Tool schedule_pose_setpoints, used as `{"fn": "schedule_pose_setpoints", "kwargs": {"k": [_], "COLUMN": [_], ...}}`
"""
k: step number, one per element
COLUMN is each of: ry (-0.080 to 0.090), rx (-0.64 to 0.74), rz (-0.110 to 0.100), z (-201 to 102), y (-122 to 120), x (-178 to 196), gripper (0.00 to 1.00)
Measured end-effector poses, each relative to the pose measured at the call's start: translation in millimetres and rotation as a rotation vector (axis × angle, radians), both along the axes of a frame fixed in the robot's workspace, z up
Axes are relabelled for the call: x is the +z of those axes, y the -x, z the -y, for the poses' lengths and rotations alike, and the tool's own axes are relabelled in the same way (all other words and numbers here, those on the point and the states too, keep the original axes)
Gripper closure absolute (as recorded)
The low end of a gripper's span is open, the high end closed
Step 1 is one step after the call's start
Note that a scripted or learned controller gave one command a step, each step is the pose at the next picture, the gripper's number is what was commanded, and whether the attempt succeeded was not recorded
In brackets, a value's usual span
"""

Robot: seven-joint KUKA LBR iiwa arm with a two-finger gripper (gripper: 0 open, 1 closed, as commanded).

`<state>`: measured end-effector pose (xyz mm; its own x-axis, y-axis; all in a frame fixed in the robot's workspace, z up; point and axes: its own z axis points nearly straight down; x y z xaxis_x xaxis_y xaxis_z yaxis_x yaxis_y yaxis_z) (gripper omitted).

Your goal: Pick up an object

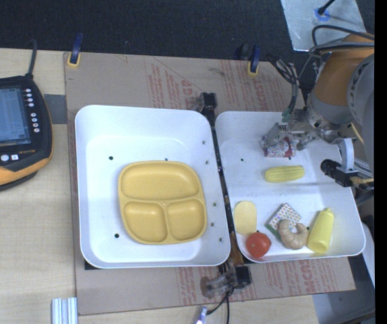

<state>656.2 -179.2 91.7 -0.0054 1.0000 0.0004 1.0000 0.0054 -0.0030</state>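
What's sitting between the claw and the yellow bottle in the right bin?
In the camera view, the corn cob lies between the claw and the yellow bottle, roughly on that line.

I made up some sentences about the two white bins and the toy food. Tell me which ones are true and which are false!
1. The yellow divided tray lies in the left bin. True.
2. The red tomato is in the left bin. False: it lies in the right bin, near the front edge.
3. The gripper is over the right bin's far part. True.
4. The yellow bottle sits on the tray. False: it lies in the right bin, beside the shrimp-like piece.
5. The corn cob lies in the right bin. True.
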Motion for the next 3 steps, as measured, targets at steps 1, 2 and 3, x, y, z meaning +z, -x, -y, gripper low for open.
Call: {"fn": "schedule_pose_setpoints", "kwargs": {"k": [1, 2, 3], "ry": [0.0, 0.001, 0.0], "rx": [-0.002, -0.001, 0.0], "rz": [0.002, -0.002, 0.005], "z": [31, 4, 32], "y": [-1, 38, -2], "x": [52, 38, 5], "gripper": [0.0, 0.0, 0.0]}}
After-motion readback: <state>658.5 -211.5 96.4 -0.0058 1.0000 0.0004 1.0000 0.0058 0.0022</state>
